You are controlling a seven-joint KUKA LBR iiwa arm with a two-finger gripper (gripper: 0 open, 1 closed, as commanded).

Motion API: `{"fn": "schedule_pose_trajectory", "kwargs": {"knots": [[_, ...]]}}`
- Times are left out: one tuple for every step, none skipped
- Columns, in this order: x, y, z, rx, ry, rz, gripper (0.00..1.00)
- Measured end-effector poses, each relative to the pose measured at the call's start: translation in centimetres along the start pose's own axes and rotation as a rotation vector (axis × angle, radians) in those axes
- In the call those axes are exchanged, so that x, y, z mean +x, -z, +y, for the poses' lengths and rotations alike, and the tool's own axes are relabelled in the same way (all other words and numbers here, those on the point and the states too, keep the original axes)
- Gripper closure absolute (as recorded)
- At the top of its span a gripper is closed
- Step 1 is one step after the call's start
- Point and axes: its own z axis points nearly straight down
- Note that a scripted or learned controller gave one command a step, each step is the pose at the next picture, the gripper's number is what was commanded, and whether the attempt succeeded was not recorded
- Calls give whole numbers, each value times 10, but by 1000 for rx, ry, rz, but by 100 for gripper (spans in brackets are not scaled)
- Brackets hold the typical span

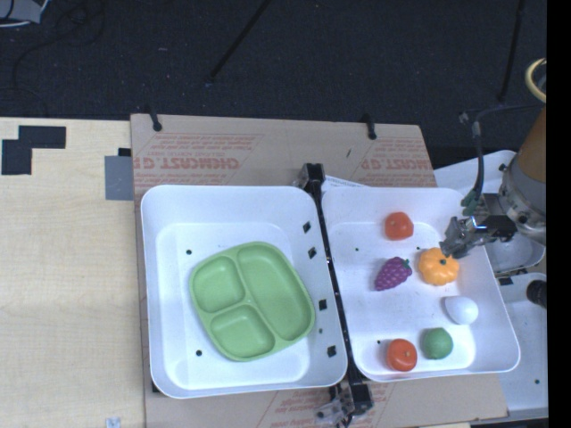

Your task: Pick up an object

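A pale wooden surface [62, 275] carries two shallow white bins side by side on a sheet of printed cardboard [268, 154], with dark floor and trailing cables behind the far edge. In the left bin [165, 212] a green divided plate [252, 300] lies alone near the middle. In the right bin [361, 208], a red tomato [398, 226] sits towards the far edge, purple grapes [393, 274] lie at the centre, and an orange pumpkin-like fruit [438, 267] rests just beside them towards the right edge. A white egg [461, 310], a green ball [436, 343] and a second red-orange fruit [402, 355] cluster by the near right corner. The end effector [457, 245] hangs at the bin's right edge, directly over the orange fruit's stem; it grips nothing that can be seen, and how far it is parted cannot be told (the metalwork blurs together). The likely target is the orange fruit. The risk from here: a round, smooth body may squirt sideways out of a descending pinch, rolling into the grapes or against the bin wall, and an off-centre approach on the stem would probably cause exactly that.
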Motion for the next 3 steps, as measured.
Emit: {"fn": "schedule_pose_trajectory", "kwargs": {"knots": [[53,-21,-7,3,0,1,100],[109,-34,-1,3,1,0,100],[160,-52,-12,4,1,0,100]]}}
